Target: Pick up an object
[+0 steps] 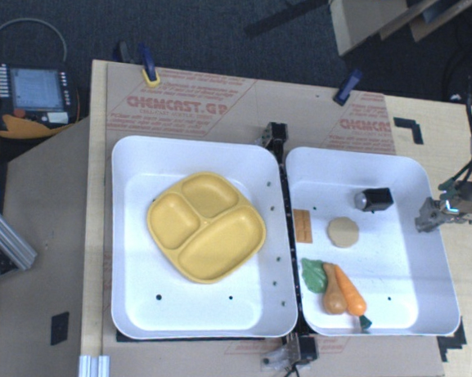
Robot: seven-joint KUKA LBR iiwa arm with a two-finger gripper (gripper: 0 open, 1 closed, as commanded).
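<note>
End effector [436, 214]: at right bin's [426, 266] right rim, grip state cannot be told.
Carrot [345, 291]: right bin, front, beside green piece [314, 274].
Left bin [131, 256]: yellow divided plate [206, 225].

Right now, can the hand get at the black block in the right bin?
Probably yes. The hand sits at the right bin's outer rim, and the black block lies apart from the beige disc and toy carrot, with bare bin floor between it and the hand.
</note>
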